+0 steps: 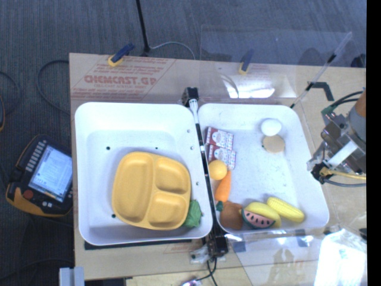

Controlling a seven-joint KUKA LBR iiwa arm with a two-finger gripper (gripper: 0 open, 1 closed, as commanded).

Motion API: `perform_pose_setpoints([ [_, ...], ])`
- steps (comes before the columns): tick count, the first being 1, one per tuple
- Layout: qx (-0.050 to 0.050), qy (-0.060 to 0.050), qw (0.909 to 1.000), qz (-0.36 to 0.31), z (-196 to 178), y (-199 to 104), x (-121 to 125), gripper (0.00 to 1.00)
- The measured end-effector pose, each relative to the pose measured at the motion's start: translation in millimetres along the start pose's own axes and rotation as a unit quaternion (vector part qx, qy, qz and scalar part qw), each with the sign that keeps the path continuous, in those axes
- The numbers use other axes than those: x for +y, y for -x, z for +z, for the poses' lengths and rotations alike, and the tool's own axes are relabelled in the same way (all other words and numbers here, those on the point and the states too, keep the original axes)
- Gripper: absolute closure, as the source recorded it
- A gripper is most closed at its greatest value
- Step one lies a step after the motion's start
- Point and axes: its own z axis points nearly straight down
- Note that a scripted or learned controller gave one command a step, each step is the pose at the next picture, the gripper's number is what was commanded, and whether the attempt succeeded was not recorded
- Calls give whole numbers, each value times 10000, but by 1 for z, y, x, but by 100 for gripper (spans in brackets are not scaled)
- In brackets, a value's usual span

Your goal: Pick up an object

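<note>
The right bin holds several toy foods. A white ball and a tan round piece lie at its back right. Two red-and-white cartons sit by the left wall, with a yellow lemon and an orange carrot below them. Along the front lie a brown piece, a watermelon slice, a yellow banana-like piece and a corn cob. My gripper hangs just past the bin's right rim, above the bench, with nothing seen in it.
The left bin holds a yellow divided plate with a green piece poking out at its right corner. A black bar runs between the bins. A clear sheet covers the bench behind the right bin.
</note>
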Motion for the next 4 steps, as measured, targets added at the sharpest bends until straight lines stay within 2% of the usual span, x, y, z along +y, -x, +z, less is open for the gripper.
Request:
perform_pose_setpoints([
  [1, 23, 32, 9762, -2168, 20, 16, 29, 100],
  [3, -10, 15, 9758, -2186, 3, 16, 28, 100],
  [4, 29, 8, 10000, -70, 24, -25, -38, 100],
])
